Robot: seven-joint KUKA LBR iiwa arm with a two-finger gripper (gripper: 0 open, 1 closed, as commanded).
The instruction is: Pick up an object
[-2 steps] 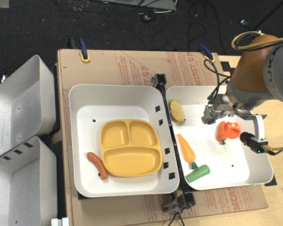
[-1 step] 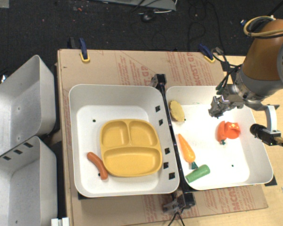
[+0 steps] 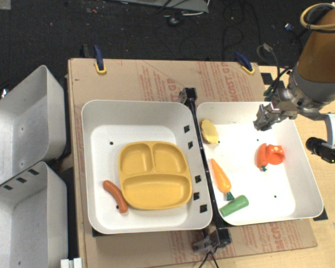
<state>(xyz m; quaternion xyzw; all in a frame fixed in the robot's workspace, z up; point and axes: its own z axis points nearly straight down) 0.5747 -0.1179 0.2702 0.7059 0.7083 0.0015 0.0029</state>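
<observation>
Object candidates, all toy food, sit across 2 white bins; nothing is lifted.

Left bin [image 3: 95, 149]: yellow 3-compartment plate [image 3: 154, 175], biggest item, roughly centred on the floor, lying flat. Toy sausage [image 3: 116, 196], red-orange, lies at the plate's lower-left edge, touching or just beside it, angled down to the right.

Right bin [image 3: 301, 205], sharing the black divider [image 3: 201, 161] with the left one:
- toy carrot [image 3: 221, 177], orange with a green end, near the divider, pointing down-right
- green cucumber-like piece [image 3: 234, 205] just below the carrot tip, close to the bin's front wall, tilted
- red-orange toy pepper [image 3: 269, 155] right of centre, well apart from the carrot
- pale yellow toy lemon [image 3: 209, 131] at the upper-left corner, just beside the divider

Arm [image 3: 318, 54] comes in from the right, orange band above the wrist. Gripper [image 3: 264, 120] hangs over the right bin's upper-right area, above and slightly left of the pepper in this view, not touching it. Nothing visible between the fingers. Fingers are dark and small at this angle; can't tell if they're apart or together.

Both bins rest on a cardboard sheet [image 3: 156, 77] clipped at the back edge. 2 spare white bins [image 3: 22, 149] are stacked off to the left, off the cardboard.
</observation>
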